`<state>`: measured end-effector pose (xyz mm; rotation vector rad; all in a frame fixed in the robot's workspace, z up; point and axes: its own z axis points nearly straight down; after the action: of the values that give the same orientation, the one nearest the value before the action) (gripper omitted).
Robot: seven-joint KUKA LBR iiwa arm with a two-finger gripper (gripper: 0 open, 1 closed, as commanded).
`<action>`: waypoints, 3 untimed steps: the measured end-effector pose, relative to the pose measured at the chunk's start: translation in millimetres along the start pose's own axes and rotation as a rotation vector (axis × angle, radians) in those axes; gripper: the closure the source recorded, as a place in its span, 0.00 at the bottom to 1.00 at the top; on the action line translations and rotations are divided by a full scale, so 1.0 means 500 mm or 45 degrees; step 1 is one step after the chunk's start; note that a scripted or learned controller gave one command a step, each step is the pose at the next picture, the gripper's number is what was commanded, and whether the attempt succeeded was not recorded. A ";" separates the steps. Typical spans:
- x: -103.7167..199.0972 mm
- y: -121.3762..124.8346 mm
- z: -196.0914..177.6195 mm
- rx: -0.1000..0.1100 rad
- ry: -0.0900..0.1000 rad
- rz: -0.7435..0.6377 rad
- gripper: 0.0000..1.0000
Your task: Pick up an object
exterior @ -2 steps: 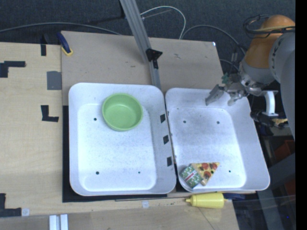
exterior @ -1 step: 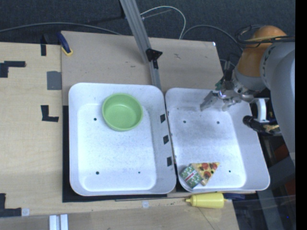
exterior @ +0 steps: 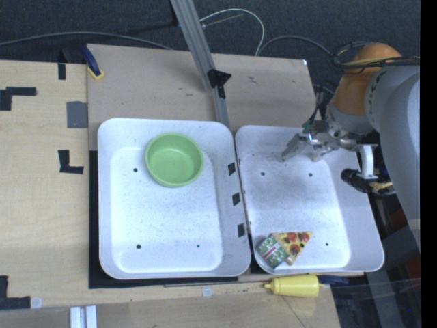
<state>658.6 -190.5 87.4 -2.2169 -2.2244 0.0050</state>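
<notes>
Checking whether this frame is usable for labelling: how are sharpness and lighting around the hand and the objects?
Camera view: even, soft lighting with faint shadows; overall slightly soft; the hand looks blurred and small; green bowl reads clearly; pizza-slice toy print is indistinct.

Robotics lab test station, 2 white bins [exterior: 225, 183] side by side on a plywood counter [exterior: 150, 80], cables [exterior: 232, 16] beyond the bins, black tape marks [exterior: 68, 161] left of them, grey-and-orange arm [exterior: 382, 87] on their right
</notes>
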 end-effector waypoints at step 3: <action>-0.014 0.023 -0.240 -0.011 0.000 0.001 1.00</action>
<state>670.3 -197.4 207.5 -2.2224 -2.2276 -0.0045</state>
